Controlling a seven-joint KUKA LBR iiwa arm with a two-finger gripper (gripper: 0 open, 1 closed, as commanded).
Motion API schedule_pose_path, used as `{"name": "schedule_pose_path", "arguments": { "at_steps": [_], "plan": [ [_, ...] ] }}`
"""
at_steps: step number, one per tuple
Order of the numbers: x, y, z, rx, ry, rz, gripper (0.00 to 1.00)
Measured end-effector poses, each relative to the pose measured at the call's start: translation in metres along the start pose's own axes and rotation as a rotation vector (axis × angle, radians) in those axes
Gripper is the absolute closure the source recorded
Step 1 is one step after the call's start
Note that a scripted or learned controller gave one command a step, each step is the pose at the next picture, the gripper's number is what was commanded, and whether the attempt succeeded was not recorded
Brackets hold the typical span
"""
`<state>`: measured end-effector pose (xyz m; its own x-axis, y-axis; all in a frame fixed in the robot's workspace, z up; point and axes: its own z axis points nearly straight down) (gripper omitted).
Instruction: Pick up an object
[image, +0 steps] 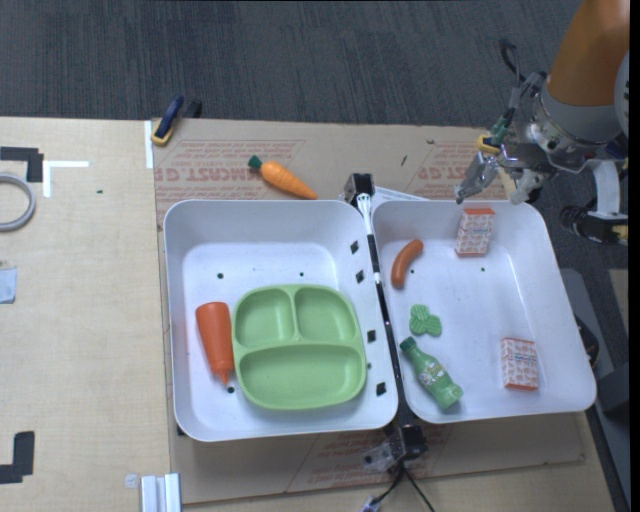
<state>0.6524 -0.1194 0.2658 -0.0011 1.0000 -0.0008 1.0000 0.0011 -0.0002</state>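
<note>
Right bin (560, 300): pink carton (475, 231) at far wall; sausage (405, 262), green leaf (425, 321), green bottle (432, 374), second carton (519, 363) nearer. Gripper (497, 172) above far rim, fingers spread, grasping nothing, just beyond pink carton.

My arm (590, 60) is cut off by the top and right edges; my gripper (497, 175) fingers' spacing is indistinct.

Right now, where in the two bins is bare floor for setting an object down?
Right bin: bare middle between sausage, green bottle and lower carton. Left bin: bare strip above the green plate; crowded lower down, orange cylinder beside it.
</note>
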Motion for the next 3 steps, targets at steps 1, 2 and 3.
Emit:
{"name": "schedule_pose_path", "arguments": {
  "at_steps": [1, 2, 3],
  "plan": [
    [0.028, 0.000, 0.174, 0.000, 0.000, 0.030, 0.00],
    [0.027, 0.001, 0.164, 0.000, 0.000, 0.033, 1.00],
    [0.052, 0.001, -0.125, -0.001, -0.001, -0.171, 1.00]
  ]
}}
